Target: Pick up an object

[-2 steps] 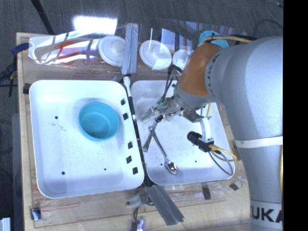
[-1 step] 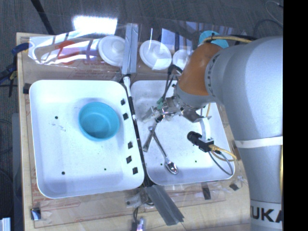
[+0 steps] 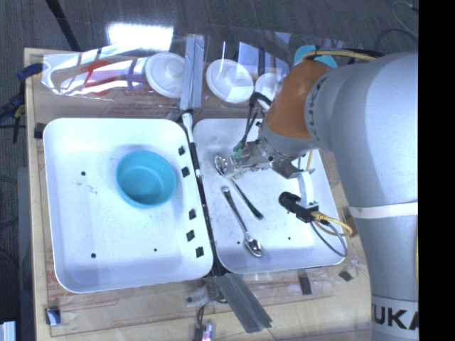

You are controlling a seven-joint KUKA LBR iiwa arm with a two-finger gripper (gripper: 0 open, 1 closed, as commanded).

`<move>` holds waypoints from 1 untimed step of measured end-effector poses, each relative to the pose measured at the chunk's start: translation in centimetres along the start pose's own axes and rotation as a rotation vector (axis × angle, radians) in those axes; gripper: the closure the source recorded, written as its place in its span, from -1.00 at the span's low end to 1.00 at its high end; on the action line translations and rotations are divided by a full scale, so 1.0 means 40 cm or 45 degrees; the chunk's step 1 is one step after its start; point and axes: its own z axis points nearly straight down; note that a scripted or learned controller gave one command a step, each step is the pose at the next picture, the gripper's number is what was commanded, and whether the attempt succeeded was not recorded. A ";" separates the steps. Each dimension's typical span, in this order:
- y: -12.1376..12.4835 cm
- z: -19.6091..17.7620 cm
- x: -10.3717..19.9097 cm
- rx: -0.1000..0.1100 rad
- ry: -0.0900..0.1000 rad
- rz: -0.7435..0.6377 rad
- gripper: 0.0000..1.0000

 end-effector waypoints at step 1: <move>0.000 0.000 0.000 0.000 0.000 0.000 -1.00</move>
